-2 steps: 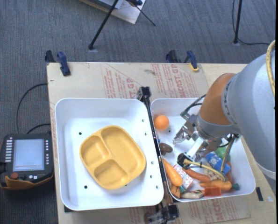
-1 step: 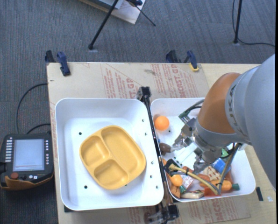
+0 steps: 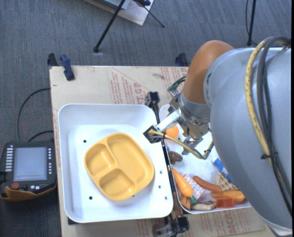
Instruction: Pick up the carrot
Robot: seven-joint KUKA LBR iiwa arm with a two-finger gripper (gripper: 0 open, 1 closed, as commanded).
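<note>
The carrot (image 3: 182,182), orange and tapered, lies near the front left corner of the right bin (image 3: 182,207). My gripper (image 3: 189,134) hangs over the far left part of that bin, well behind the carrot and apart from it. A small round orange thing (image 3: 172,131) shows right beside the gripper on its left. The arm's grey body covers most of the right bin.
A yellow divided plate (image 3: 119,166) lies in the left bin (image 3: 72,132). In the right bin, a brown lump (image 3: 175,157) sits behind the carrot, with a reddish sausage (image 3: 206,184), an orange-red piece (image 3: 225,201) and a blue-and-white item (image 3: 222,168) to its right.
</note>
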